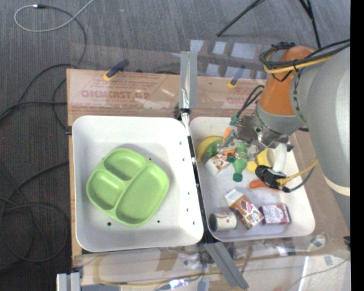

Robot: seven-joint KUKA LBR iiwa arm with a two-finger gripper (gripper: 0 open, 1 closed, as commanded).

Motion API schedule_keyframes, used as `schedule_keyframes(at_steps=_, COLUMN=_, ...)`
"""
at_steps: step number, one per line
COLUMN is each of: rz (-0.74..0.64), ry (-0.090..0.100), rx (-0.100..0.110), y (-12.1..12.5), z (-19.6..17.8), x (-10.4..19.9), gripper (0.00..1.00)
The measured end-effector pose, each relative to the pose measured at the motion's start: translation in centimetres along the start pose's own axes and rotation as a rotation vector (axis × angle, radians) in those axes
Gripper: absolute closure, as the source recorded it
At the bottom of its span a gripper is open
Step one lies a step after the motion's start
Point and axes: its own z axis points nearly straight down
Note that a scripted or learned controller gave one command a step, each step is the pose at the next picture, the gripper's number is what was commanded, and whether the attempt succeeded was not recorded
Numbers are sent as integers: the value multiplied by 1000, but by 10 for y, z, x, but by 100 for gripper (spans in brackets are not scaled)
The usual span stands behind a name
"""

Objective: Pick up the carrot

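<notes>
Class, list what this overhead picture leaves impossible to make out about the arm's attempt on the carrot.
- Gripper: finger state hidden by the wrist, camera view.
- Carrot: small orange bits amid clutter, outline unclear.
- Right bin: far corner covered by the arm.

Floor is dark grey carpet [131, 34] with a fine ribbed weave. A thin pale cable [48, 17] loops across it near the top left; black cables [23, 108] trail down the left side, and more dark leads [244, 17] cross at top right. Bench top is a brown board [125, 94] with faded red lettering under a clear, glossy sheet. Two orange-handled clamps [115, 69] grip its far edge. A metal rail [186, 79] runs down the middle. Light is even, with soft glare at the near edge.
</notes>
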Motion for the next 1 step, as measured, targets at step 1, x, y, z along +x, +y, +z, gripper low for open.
schedule_keyframes(at_steps=1, rz=-289, ry=0, rx=-1, y=7, z=-12, x=47, gripper=100)
